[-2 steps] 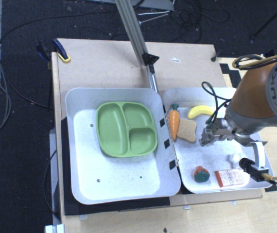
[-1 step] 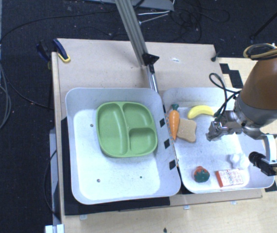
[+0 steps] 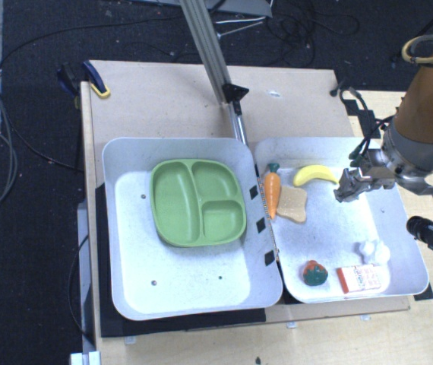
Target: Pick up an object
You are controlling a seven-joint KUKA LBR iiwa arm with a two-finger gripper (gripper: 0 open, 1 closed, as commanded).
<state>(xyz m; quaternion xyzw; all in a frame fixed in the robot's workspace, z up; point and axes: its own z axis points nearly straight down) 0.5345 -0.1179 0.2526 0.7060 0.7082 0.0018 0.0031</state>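
In the right bin (image 3: pixel 399 226) lie a yellow banana (image 3: pixel 314 175), an orange carrot (image 3: pixel 273 191), a tan slice of bread (image 3: pixel 292 204), a red and green strawberry-like toy (image 3: pixel 314 273), a red and white box (image 3: pixel 362 278) and a small white object (image 3: pixel 371 251). My gripper (image 3: pixel 349 188) hangs over the upper right part of this bin, just right of the banana's tip. Nothing shows between its fingers, and their spacing is too dark and small to read.
The left bin (image 3: pixel 125 226) holds a green divided plate (image 3: pixel 198 202). A grey metal pole (image 3: pixel 207 36) slants down to the seam between the bins. Cables lie on the dark floor around the bench. A blue and yellow clamp (image 3: pixel 95 80) sits at the bench's far left corner.
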